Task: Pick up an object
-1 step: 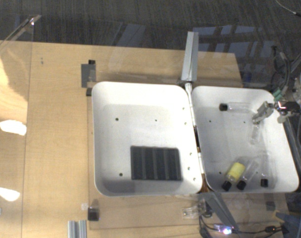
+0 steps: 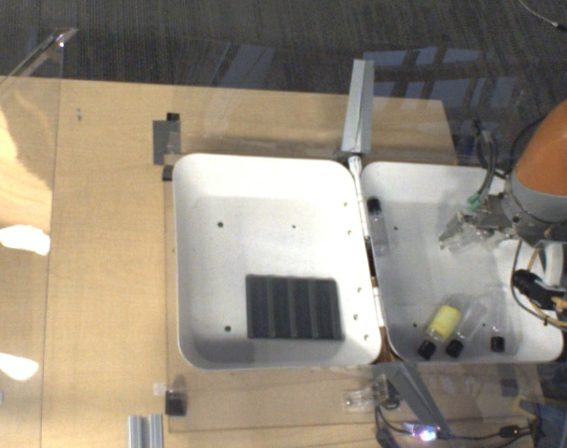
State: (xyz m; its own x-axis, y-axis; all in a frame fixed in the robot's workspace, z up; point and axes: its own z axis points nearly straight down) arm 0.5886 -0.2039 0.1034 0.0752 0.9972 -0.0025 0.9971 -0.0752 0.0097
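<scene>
We see the end effector [image 2: 470, 217] at the far right of the right bin [image 2: 404, 180], low over the white floor, with the grey arm [image 2: 545, 189] and its orange band [image 2: 549, 147] coming in from the right edge; the tip looks pale and translucent against the bin, and we cannot tell how it is set or whether anything sits in it. Near of it, well apart, a yellow bottle [image 2: 444, 322] lies tilted toward the near wall of the same bin, with two small dark caps [image 2: 440, 348] just beside its near end and a small black piece [image 2: 497, 343] to their right. A small dark item [image 2: 374, 207] lies close to the bin's left wall. In the left bin [image 2: 199, 194], a black ridged tray [image 2: 293, 308] rests flat near the near wall. Both bins sit side by side on the wooden bench [image 2: 96, 278].
</scene>
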